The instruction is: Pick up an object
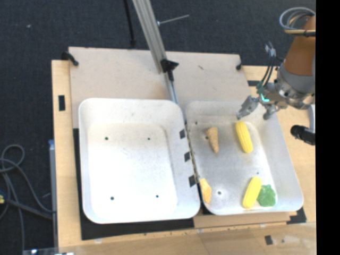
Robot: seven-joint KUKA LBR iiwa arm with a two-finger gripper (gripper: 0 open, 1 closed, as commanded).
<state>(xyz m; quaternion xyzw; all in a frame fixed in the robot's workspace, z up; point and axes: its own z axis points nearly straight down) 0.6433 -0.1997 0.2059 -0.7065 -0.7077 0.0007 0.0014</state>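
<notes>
The gripper (258, 108) hung over the far edge of the right bin (281, 158), with its two fingers spread apart and nothing between them. A yellow corn cob (244, 136) lay in this bin just below the gripper, not touching it. Left of the cob was a tan cone (213, 139). Near the front wall were a second yellow cob (252, 192) touching a green piece (266, 196), and an orange piece (205, 189) at the left wall
</notes>
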